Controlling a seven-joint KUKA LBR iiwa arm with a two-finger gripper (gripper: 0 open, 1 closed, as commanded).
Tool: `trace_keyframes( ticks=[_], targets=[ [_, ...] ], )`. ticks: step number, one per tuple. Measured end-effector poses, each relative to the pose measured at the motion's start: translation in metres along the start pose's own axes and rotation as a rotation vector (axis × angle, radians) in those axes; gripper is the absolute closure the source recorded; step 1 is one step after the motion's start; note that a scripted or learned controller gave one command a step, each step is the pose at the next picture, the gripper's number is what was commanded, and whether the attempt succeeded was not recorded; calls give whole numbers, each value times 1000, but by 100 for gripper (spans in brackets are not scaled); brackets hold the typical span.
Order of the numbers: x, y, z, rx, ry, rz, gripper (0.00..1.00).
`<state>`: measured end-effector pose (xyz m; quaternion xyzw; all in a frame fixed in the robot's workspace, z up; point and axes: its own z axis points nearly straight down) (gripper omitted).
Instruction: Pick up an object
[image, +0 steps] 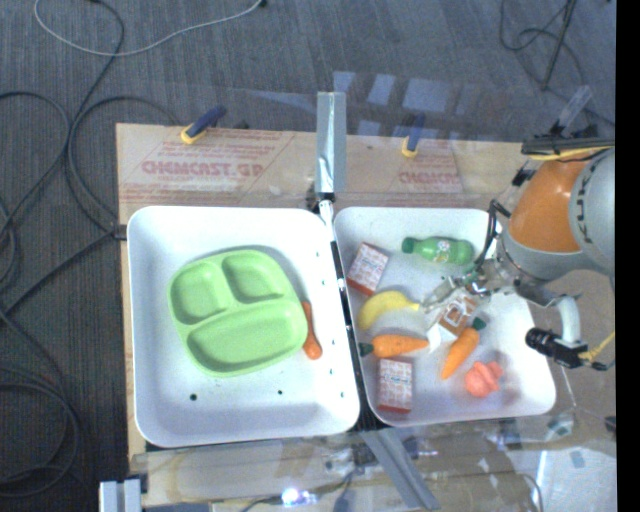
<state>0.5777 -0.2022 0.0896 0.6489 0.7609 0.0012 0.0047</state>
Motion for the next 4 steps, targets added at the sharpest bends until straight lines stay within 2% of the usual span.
trace_keyframes(
  ticks=[1,2,3,4],
  targets=[
    [-1,2,-10,-6,-4,0,100],
    [5,1,-3,5,4,122,100],
    [39,-7,-8,11,5,69,100],
    [39,-7,-8,11,5,69,0]
  ],
)
